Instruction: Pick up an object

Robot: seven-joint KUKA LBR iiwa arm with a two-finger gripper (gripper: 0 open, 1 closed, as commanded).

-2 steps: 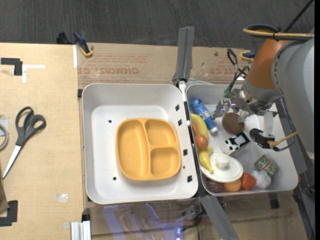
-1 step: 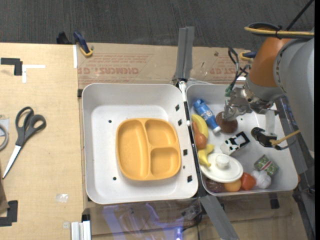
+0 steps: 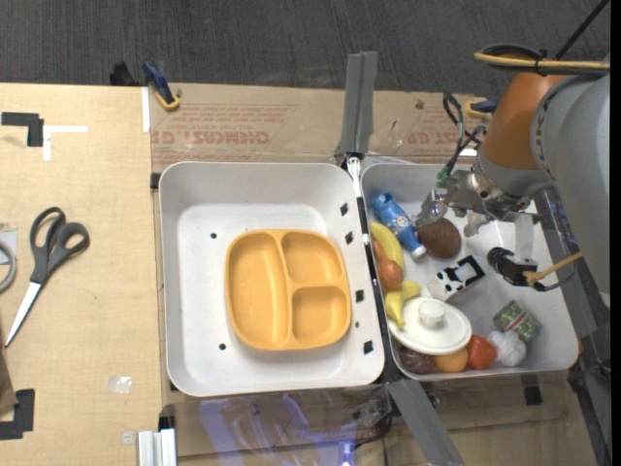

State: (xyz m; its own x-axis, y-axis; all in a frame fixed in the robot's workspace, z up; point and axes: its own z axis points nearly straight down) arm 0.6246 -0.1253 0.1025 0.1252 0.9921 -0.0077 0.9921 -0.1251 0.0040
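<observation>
The brown round object, which looks like a kiwi or a small coconut, lies in the upper middle part of the right bin, and the gripper stands just above it at its upper edge, so near that they seem to touch. Whether the pincer is spread, pressed together or pinching the brown object, I cannot tell, because the metal parts of the wrist hide it. Just to the left of the brown object lies a blue bottle with a white cap end, tilted, and below it a yellow banana runs along the left wall of the bin. Under the banana there is a reddish-orange fruit, and a second yellow piece beside a white round lid with a knob. A black and white tag lies below and right of the brown object. Near the front wall are a red tomato-like object, an orange one, a white ball and a small green packet. The left bin bears a yellow divided plate with three compartments. On the bench at the far left lie scissors with black handles.
</observation>
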